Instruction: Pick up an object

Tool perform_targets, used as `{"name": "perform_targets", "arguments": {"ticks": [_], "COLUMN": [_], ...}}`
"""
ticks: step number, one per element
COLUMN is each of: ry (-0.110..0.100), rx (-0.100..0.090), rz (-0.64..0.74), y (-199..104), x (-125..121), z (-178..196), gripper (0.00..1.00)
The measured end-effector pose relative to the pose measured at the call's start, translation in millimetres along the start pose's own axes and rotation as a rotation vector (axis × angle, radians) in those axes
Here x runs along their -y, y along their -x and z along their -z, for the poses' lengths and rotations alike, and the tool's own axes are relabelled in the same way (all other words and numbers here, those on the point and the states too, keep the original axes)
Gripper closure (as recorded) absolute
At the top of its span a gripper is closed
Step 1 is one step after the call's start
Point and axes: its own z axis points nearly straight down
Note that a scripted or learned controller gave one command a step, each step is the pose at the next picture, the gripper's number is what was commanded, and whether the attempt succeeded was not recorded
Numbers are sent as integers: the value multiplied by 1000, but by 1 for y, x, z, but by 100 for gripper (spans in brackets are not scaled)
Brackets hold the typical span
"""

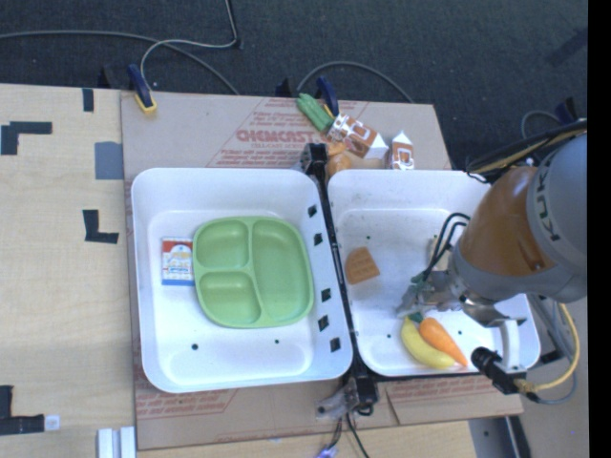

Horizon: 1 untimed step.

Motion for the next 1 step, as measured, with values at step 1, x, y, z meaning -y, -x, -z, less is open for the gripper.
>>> {"name": "perform_targets", "arguments": {"ticks": [1], "ry": [-7], "rx": [-3], "rz": [2], "y": [-48], "x": [1], "z": [147], "gripper": [100]}}
